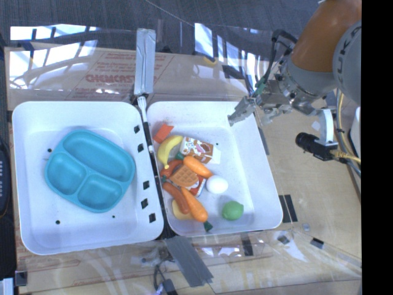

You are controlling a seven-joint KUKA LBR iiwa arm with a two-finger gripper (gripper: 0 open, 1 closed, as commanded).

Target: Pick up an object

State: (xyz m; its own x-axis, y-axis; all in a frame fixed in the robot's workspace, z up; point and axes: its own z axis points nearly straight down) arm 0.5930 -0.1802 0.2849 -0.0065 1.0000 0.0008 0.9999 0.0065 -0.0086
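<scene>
Arm: grey with orange band, reaching in from the right, above the right bin's far right corner.
Fingers (241, 114): over the right bin's (255, 165) far rim, raised; whether open or shut cannot be told; nothing seen between them.
Toy food pile (184, 174): right bin, left half; banana, carrots, waffle, white egg, green ball; well apart from the fingers, nearer the camera.
Left bin (31, 165): blue divided plate (89, 169).

faint mirrored red lettering on cardboard sheet (92, 72) behind bins, possibly unreadable
</scene>
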